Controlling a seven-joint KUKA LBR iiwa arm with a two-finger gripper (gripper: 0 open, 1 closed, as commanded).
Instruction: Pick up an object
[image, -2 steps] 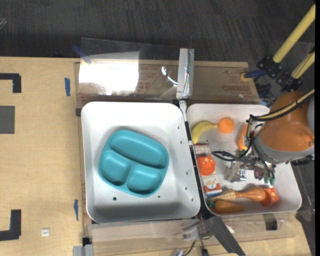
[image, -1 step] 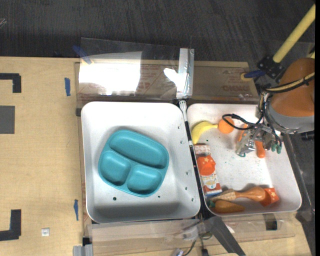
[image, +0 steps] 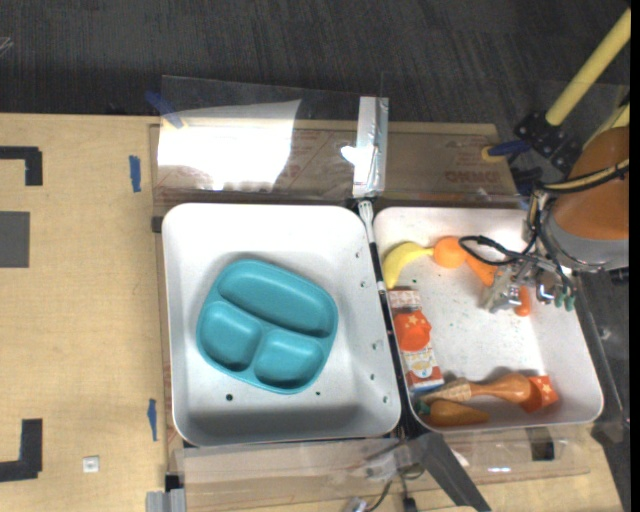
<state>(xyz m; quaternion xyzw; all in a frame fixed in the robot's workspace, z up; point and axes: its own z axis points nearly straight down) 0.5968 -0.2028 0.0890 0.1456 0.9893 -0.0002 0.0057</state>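
Gripper hangs over right bin, upper half; finger state: you cannot tell. Nothing seen held.

Candidates in right bin:
- Banana, 10 o'clock corner: looks light, smooth, curved; likely slips. Grip across middle.
- Orange carrot-like toy, 9 o'clock of gripper: tapered; take thick end.
- Small carton, left wall: flat, stiff; wall crowds access.
- Brown bottle-like piece, 6 o'clock edge: rounded; grip narrow neck.

Left bin holds teal divided tray: too wide; avoid.

teal tray fills left bin, right bin centre bare
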